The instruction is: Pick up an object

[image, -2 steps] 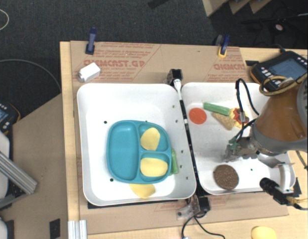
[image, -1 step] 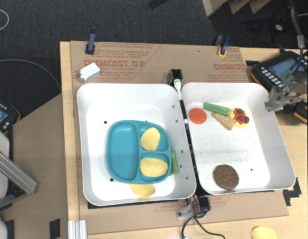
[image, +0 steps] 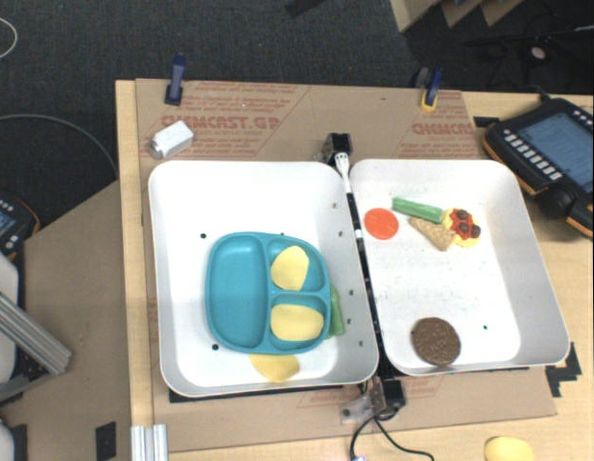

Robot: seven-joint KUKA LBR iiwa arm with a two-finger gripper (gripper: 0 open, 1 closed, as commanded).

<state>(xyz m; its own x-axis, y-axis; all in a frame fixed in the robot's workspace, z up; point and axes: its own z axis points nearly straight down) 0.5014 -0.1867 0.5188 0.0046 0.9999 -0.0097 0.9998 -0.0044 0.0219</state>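
Brown disc (image: 436, 340) — right bin's (image: 527, 257) near edge

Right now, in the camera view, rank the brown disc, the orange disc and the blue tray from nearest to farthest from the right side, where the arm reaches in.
1. Brown disc, front of the right bin.
2. Orange disc, right bin, near the divide.
3. Blue tray, left bin.

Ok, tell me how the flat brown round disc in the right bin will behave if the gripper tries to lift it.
The flat brown round disc lies low on the right white bin floor, so fingers may struggle to get under its edge. It looks thin, probably light. Its speckled surface suggests some grip rather than slipperiness.
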